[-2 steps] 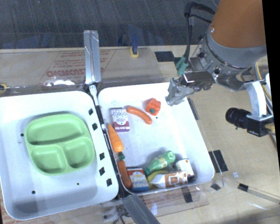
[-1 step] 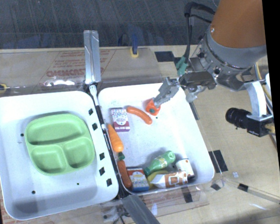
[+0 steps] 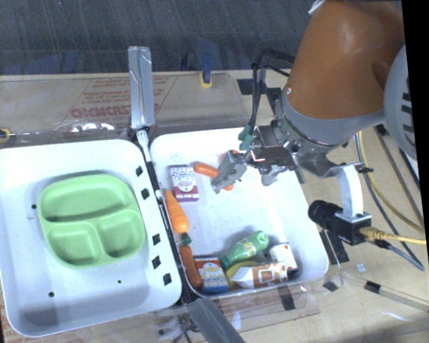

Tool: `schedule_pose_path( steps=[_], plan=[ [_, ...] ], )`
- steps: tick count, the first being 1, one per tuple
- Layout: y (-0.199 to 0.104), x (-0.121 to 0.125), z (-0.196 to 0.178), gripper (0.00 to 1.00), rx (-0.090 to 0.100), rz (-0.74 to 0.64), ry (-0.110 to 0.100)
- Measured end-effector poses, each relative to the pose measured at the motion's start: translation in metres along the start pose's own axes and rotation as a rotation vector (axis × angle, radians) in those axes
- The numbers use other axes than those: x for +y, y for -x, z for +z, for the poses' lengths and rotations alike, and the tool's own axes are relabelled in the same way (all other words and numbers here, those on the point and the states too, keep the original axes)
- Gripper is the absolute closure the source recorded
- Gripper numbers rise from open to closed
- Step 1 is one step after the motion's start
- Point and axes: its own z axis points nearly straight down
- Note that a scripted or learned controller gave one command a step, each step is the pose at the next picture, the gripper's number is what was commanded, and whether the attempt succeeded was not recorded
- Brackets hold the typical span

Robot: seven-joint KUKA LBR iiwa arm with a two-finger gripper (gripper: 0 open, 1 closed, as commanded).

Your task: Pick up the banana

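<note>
Progress looks slight: you have the end effector [image 3: 230, 174] hovering in the right bin [image 3: 296, 219] toward its twelve o'clock side, and I cannot tell what it grips. No banana can be made out with confidence; the carrots [image 3: 176, 213] lie at nine o'clock, the green bottle [image 3: 247, 247] at six. The whole pick remains.

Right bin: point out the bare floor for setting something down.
Bare floor in the right bin lies mid-bin, between the gripper and the green bottle. Crowded: the left wall with the carrots and the near edge with cartons.
</note>
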Motion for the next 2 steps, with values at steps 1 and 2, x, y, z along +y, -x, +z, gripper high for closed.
schedule_pose_path(
  steps=[1,2],
  plan=[
    [0.000,0.001,-0.009,1.00,-0.002,-0.006,-0.004],
    [0.052,0.000,-0.068,1.00,0.001,0.103,0.004]
  ],
)
